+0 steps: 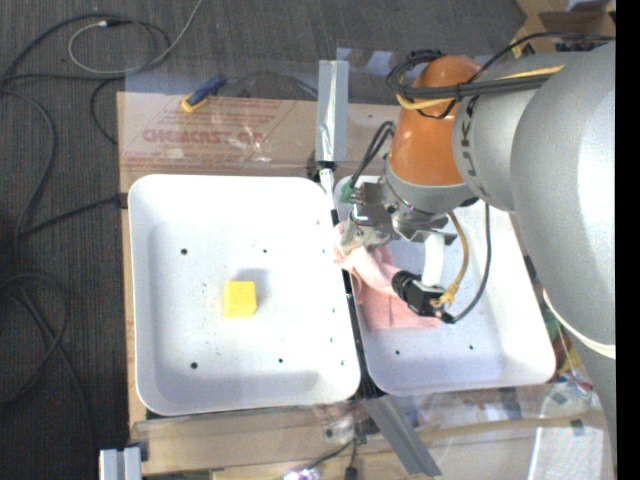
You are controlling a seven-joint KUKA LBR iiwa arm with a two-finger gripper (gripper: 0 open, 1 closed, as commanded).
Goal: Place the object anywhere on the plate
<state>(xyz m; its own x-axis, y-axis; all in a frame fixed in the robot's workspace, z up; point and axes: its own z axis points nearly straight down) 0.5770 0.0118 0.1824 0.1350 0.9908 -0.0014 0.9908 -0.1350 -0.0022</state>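
A small yellow block (239, 298) sits in the left bin (160, 368). It is square with flat sides, bright like butter, and its top looks a bit lighter than its front. It lies near the middle of the bin floor, a little closer to the front edge, and nothing touches it. The bin floor around it has a few small dark dots.

The right bin (490, 363) holds a pink plate (378, 298). The plate lies by the bin's left edge, and the arm (540, 138) covers part of it. The big grey arm has an orange band (430, 133) and reaches over the right bin. The gripper (352, 230) is low over the plate's back corner, close to the wall between the two bins. It is well apart from the yellow block. I cannot tell how the gripper is set, as it is too dark and crowded there.

Both bins rest on a brown cardboard sheet (230, 133). A little blue and yellow thing (203, 90) lies on its back edge.
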